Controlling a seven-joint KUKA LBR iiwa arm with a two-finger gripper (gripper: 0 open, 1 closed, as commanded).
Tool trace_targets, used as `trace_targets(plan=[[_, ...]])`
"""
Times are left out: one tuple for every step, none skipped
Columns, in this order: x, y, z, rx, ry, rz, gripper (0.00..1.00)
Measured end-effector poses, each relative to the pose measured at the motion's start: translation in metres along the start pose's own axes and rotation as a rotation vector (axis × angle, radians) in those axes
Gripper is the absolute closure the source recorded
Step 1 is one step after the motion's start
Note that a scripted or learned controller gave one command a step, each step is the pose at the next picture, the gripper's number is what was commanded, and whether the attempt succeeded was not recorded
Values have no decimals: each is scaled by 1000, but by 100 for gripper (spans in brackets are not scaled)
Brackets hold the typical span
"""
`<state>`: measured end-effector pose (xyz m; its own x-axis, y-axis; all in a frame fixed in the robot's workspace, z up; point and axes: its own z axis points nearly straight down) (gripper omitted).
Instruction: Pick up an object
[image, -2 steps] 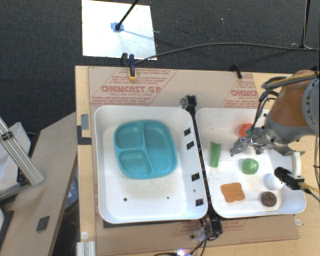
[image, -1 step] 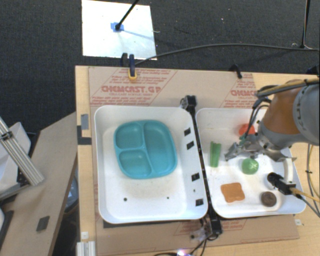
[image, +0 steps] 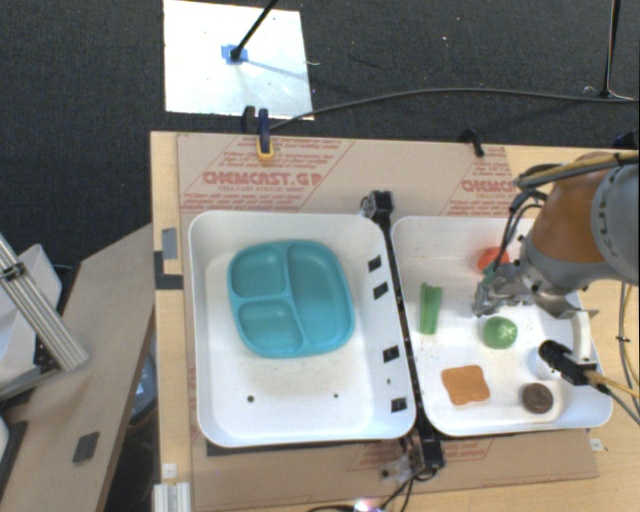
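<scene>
Arm segments of grey metal, with an orange band above the wrist, reach in from the right edge and bend down over the right bin (image: 420, 240). The gripper (image: 493, 303) hangs low in the upper middle of that bin, pointing downward. Whether it is spread or pressed together cannot be told from this angle, and nothing is seen pinched in it.

Just below and beside its tip lies a green ball (image: 499, 332) on the bin floor; whether the two touch cannot be told. An orange-red thing (image: 486, 259) shows behind the gripper, partly hidden by it. A green oblong block (image: 430, 308) lies near the bin's left wall, a tan square piece (image: 465, 384) nearer the front, and a brown round disc (image: 537, 398) in the front right corner.

The left bin (image: 215, 330) holds a teal divided plate (image: 292, 298), lying flat. Both bins rest on a pale sheet printed with red CHEMCAST lettering (image: 260, 180), spread over the wooden bench (image: 162, 180). A blue and yellow clamp (image: 262, 135) grips the bench's far edge. Beyond it, a white sheet (image: 270, 70) lies on dark carpet (image: 70, 100).
</scene>
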<state>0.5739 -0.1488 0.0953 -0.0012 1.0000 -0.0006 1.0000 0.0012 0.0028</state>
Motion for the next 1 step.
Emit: trace_targets(plan=[[4,6,-63,-5,-1,-3,100]])
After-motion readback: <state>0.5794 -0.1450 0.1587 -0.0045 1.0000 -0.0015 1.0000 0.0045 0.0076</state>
